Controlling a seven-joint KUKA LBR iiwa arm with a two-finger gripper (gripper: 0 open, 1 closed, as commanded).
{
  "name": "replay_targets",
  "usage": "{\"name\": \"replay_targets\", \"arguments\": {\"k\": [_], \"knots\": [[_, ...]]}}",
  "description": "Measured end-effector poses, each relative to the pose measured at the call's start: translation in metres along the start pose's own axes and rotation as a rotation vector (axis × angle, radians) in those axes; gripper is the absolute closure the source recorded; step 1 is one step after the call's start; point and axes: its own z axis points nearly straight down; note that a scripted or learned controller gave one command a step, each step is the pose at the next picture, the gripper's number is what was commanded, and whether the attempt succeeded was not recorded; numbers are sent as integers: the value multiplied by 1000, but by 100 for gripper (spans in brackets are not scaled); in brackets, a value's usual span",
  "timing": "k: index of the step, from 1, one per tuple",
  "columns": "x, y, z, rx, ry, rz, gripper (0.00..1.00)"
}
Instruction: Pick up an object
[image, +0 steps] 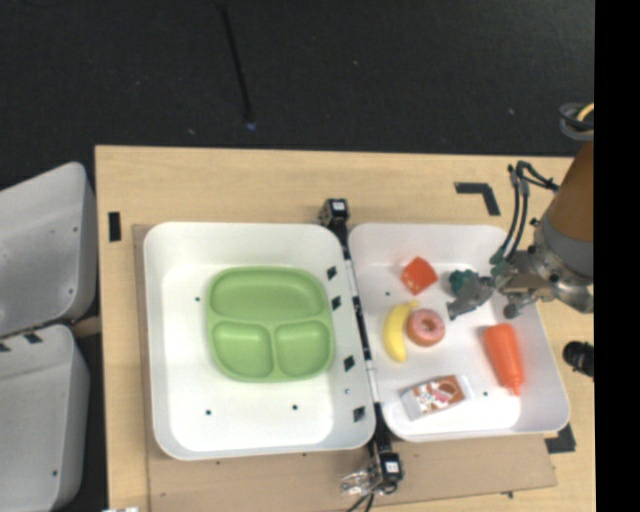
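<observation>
Pale wooden bench (250, 180) on a dark floor, bearing two shallow white bins side by side, joined at the middle by small black clips.

Left bin (180, 400): white moulded plastic, smooth, rounded corners; holds one green plate (270, 322), three compartments, matte plastic, lying flat.

Right bin (540, 400): same make; holds the loose items listed below.

- Orange block (420, 274): small, boxy, hard-looking; flat faces would suit a pinch across opposite sides; probably light.
- Banana (397, 334): yellow, curved, likely a toy; smooth skin may slip; best taken across the narrow middle; touching the doughnut.
- Doughnut (428, 328): pink ring, lying flat; low profile, awkward to pinch except across the rim.
- Carrot (505, 357): orange, tapered, lying lengthwise toward the near edge; stiff by appearance; take across the thick upper end, since the taper could squeeze out of a grip.
- Packet (436, 395): flat white rectangle with red print; thin and flat to the floor of the bin, so likely the hardest to lift.
- Dark green object (461, 288): small, irregular, kind unclear; lies just beside the gripper's tip.

Gripper (478, 293): grey metal, reaching in from the right, low over the right bin near the dark green object; jaw state cannot be told; nothing visibly held between them; no item judged lifted yet.
</observation>
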Motion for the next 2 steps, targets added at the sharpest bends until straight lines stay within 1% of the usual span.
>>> {"name": "replay_targets", "arguments": {"k": [1,2], "knots": [[0,2,-6,-12,-3,-3,0],[8,0,42,-7,-2,-1,0]]}}
